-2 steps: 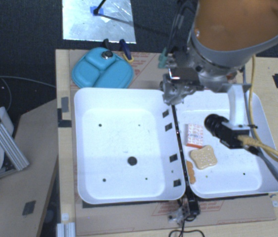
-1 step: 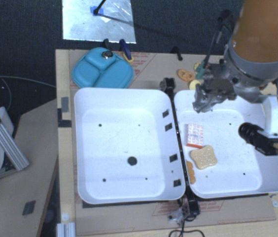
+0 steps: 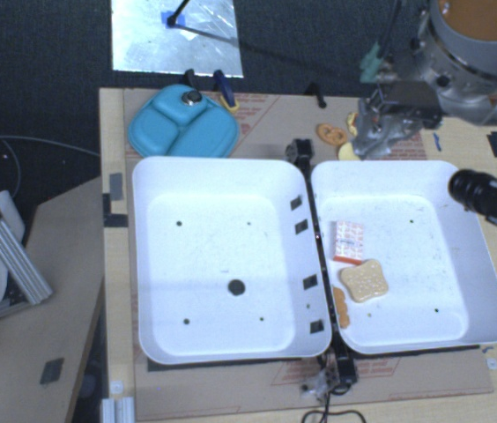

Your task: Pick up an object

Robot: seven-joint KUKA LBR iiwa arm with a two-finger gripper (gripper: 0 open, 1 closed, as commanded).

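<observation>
The arm enters from the upper right, its orange band showing at the top edge, and the gripper hangs above the bench just beyond the far rim of the right bin. Whether the fingers are open or closed cannot be told, as the metal parts blur together there.

In the right bin, near its left wall, lies a small packet with a red-and-white pattern. Just nearer sits a tan, cracker-like piece, touching or almost touching the packet. A small orange-brown piece lies against the left wall.

The left bin holds a dark round spot. Beyond it, a blue divided tray rests on the bench.
</observation>
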